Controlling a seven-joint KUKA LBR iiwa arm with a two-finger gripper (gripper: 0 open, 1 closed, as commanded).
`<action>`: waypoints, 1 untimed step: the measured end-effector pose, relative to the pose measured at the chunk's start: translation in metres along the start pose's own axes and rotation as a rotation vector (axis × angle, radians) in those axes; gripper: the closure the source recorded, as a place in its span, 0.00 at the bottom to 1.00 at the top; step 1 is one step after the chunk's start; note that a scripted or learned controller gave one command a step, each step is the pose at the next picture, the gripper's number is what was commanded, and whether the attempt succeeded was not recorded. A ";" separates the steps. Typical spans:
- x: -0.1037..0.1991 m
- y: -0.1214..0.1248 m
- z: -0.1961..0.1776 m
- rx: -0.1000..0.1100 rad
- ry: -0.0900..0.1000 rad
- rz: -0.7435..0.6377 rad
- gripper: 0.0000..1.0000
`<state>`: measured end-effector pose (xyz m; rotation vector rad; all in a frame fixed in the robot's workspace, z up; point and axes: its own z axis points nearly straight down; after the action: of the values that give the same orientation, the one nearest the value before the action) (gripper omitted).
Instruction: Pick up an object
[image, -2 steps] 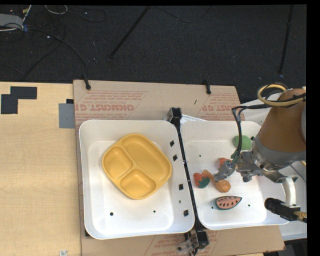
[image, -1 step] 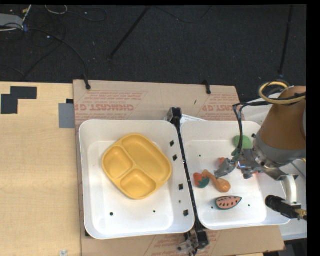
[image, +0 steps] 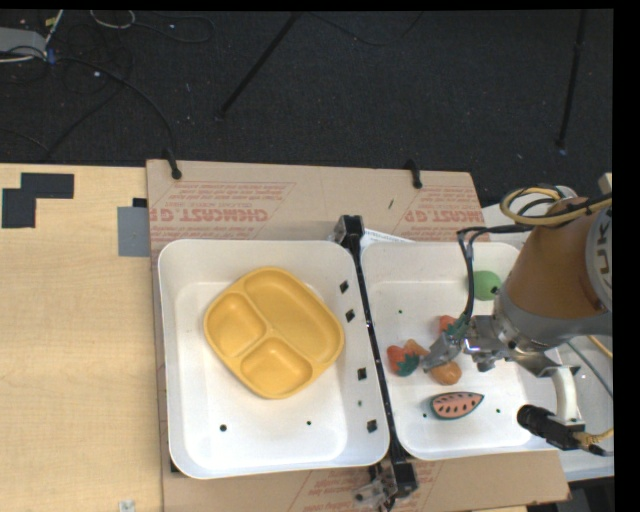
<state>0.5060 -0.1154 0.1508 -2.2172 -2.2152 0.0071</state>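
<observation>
The gripper (image: 447, 350) stood low in the right bin (image: 420, 445), reaching in from the right. Whether it was parted or closed could not be told. An orange piece (image: 446, 374) lay just below its tip, an orange-and-green cluster (image: 404, 357) just to the left, a watermelon slice (image: 457, 404) further below. A green ball (image: 486, 284) sat above. The yellow divided plate (image: 273, 331) lay well left, in the left bin (image: 190, 440).

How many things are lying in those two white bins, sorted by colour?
Yellow: 1, the yellow plastic divided plate in the left bin.
Green: 1, a green ball, partly hidden by the arm.
Orange or red: 4 small toy pieces, including the watermelon slice.
Total: 6, though more may lie hidden.
</observation>
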 end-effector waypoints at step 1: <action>-0.009 -0.004 0.058 0.001 0.000 0.000 0.00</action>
<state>0.5018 -0.1243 0.0929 -2.2165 -2.2142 0.0081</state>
